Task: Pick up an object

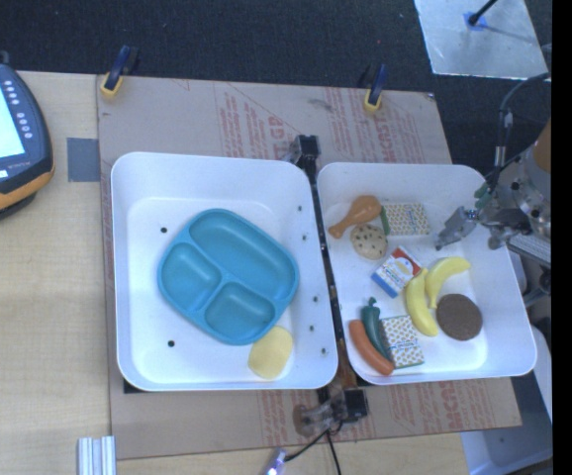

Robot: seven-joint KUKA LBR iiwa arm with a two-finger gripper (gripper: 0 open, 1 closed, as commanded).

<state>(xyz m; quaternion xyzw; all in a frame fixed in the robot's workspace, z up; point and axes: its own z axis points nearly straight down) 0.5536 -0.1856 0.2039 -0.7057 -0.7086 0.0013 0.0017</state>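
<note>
One yellow lemon (271,352), one blue tray (228,275), two bananas (427,293).

The counter (39,295) carries two white bins. The left bin (138,181) holds a blue divided plate (227,275) and a yellow lemon (271,352) near its front wall. The right bin (504,354) holds a banana (427,293), a brown disc (459,317), a cookie (369,240), a drumstick (353,214) and a hot dog (370,349). The claw (459,228) hangs over the right bin's far right side.
</note>
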